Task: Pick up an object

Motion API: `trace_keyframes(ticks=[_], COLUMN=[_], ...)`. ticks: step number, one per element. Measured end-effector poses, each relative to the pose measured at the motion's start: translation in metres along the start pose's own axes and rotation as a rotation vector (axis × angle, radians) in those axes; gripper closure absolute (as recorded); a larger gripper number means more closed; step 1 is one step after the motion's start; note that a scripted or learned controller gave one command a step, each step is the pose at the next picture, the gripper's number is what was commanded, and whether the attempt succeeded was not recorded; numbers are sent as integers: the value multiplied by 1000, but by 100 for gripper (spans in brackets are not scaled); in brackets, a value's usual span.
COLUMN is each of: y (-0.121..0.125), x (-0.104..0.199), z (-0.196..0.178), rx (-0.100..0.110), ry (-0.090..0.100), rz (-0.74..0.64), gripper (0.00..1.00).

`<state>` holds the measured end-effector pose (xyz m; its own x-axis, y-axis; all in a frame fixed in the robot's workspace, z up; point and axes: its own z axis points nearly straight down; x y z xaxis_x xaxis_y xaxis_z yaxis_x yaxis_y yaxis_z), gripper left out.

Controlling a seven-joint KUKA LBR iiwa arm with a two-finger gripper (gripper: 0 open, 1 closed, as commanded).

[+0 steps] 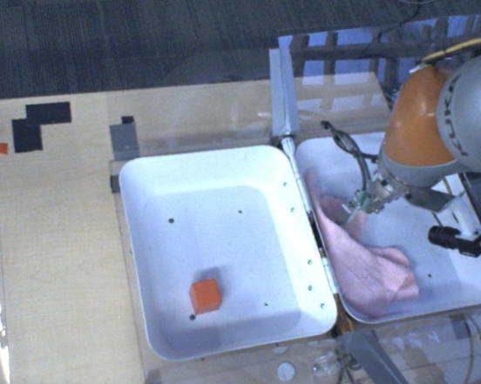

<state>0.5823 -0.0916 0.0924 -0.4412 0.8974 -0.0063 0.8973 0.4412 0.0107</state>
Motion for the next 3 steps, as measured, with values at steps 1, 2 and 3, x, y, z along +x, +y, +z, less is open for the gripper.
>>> trace_keyframes(ticks=[1,2,3], y=[4,4,8], x=[0,0,-1], z=[-13,-13,2], rx=[-7,-7,-1], ry=[-3,-3,-1], rz=[-4,-3,-29], gripper=[100,0,0])
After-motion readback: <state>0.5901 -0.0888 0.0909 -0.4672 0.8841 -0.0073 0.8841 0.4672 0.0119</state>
